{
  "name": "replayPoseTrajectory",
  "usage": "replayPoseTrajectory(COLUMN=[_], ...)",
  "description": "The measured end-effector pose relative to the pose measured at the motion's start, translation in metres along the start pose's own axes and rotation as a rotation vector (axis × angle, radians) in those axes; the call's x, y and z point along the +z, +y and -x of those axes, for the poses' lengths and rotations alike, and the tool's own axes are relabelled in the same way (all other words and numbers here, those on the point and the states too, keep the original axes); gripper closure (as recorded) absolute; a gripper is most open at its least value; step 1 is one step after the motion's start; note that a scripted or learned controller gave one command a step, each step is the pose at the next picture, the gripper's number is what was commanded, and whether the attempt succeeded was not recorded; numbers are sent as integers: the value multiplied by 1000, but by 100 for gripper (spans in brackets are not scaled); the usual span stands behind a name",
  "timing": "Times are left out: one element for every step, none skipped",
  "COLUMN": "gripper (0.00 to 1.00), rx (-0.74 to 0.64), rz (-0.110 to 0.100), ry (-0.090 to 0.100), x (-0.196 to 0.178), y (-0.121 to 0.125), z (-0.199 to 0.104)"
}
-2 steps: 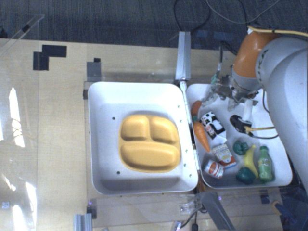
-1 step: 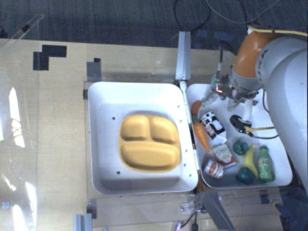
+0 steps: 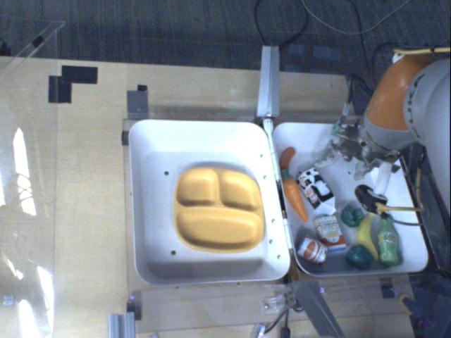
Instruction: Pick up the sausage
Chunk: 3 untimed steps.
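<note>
The sausage (image 3: 286,159) is a short reddish-brown piece lying by the left wall of the right bin (image 3: 420,258), just behind an orange carrot (image 3: 294,198). My gripper (image 3: 343,148) hangs over the back of the same bin, to the right of the sausage and apart from it. A black-and-white patterned carton (image 3: 315,186) lies between the two, slightly nearer the front. Nothing shows in the gripper.
The left bin (image 3: 148,189) holds a yellow compartment tray (image 3: 218,208). At the right bin's front lie a can (image 3: 312,250), a small packet (image 3: 329,228), two teal items (image 3: 352,215) (image 3: 361,257), a yellow banana (image 3: 366,232) and a green bottle (image 3: 387,241).
</note>
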<state>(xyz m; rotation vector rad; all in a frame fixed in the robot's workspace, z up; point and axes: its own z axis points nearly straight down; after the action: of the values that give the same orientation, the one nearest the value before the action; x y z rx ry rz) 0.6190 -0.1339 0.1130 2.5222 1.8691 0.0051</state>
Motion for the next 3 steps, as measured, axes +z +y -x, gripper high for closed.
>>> replayPoseTrajectory(gripper=[0,0,0], rx=[152,-140,-430], rz=[2,1,47], ry=[0,0,-6], x=[26,-10,6], y=[14,-51,-52], z=[9,22,28])
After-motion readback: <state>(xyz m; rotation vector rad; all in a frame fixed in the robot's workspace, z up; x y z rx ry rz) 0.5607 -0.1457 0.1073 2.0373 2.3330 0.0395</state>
